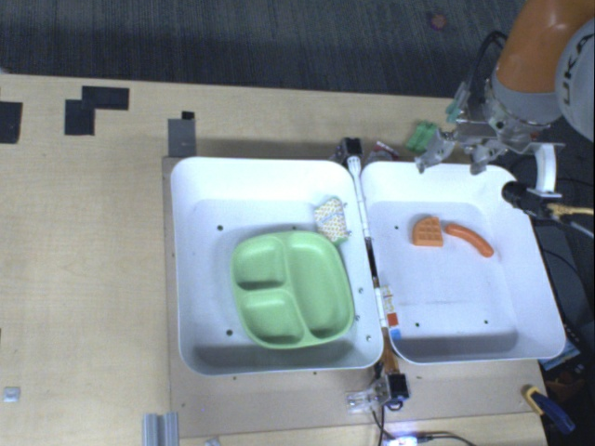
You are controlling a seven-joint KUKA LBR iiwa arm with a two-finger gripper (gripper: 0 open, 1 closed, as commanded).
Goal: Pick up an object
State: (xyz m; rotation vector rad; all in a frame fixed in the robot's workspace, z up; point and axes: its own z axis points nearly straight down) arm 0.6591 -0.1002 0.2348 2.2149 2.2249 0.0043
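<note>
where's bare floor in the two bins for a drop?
Right bin: bare floor across the near half, below the waffle piece and orange sausage, and along its right wall. Left bin: crowded; the green divided plate fills the middle, with a patterned scrap beside the divider. Only a strip left of the plate is bare.

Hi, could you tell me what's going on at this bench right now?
The arm is trying to pick something up from the bins. Its gripper hangs open over the far edge of the right bin, holding nothing. In that bin lie a waffle and a hot dog, side by side. The left bin holds a green tray and a patterned piece at its far corner.
</note>
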